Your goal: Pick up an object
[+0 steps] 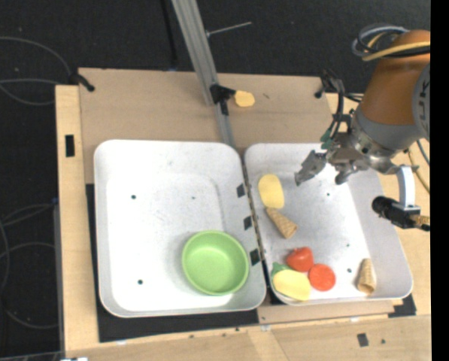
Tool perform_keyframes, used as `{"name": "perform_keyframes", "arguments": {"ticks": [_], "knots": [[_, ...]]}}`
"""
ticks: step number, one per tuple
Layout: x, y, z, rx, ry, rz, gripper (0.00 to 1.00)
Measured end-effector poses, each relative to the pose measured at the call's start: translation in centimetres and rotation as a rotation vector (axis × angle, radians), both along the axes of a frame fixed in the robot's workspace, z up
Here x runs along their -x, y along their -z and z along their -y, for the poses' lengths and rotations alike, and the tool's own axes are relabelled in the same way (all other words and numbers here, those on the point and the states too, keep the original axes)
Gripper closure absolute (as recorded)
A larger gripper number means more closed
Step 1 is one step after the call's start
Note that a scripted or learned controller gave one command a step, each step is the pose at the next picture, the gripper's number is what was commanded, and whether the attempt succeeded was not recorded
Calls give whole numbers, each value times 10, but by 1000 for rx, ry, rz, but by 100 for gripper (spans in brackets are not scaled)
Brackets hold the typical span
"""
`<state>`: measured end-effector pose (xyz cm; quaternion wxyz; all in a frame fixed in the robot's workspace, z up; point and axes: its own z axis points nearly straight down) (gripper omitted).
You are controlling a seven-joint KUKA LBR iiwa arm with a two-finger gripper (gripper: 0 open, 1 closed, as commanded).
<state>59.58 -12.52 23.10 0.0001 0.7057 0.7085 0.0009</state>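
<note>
Camera view: approach step. Gripper [326, 169] hangs spread and empty above the right bin [382, 224]. The yellow object [271, 191] lies nearby to its left against the bin's inner wall. Next move, probably: shift over it and descend.

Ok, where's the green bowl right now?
The green bowl sits in the left bin, at its near right corner, beside the divider and across from the red tomato in the right bin.

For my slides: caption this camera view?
Open gripper above right bin of toy food; green bowl in left bin.
</note>
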Motion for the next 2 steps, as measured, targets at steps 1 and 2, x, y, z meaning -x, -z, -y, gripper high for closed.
{"name": "perform_keyframes", "arguments": {"ticks": [1,2], "knots": [[0,0,0,0,1,0,0],[-5,60,7,4,5,-5,0]]}}
